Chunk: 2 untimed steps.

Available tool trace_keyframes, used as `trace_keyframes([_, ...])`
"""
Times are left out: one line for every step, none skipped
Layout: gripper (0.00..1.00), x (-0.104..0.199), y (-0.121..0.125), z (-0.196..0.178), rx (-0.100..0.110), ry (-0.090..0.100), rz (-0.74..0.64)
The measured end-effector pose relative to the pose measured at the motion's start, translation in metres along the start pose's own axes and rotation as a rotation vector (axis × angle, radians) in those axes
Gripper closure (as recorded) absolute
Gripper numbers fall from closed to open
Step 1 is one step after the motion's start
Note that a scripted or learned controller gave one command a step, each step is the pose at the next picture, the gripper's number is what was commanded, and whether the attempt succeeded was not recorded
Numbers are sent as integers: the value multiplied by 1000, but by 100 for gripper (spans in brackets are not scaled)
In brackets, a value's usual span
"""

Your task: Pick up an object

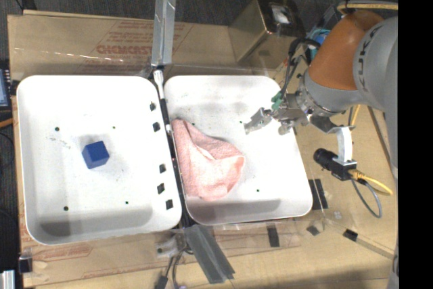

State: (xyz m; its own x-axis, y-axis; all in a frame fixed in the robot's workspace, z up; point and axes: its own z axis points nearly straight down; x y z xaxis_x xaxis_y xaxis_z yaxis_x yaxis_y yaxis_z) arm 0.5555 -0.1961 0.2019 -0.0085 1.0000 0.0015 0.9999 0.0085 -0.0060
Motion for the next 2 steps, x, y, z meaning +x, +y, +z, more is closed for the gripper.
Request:
trace_keyframes([0, 19, -28, 108, -8, -1, -122])
trace_keyframes([0, 56, -63, 109, -7, -2, -214])
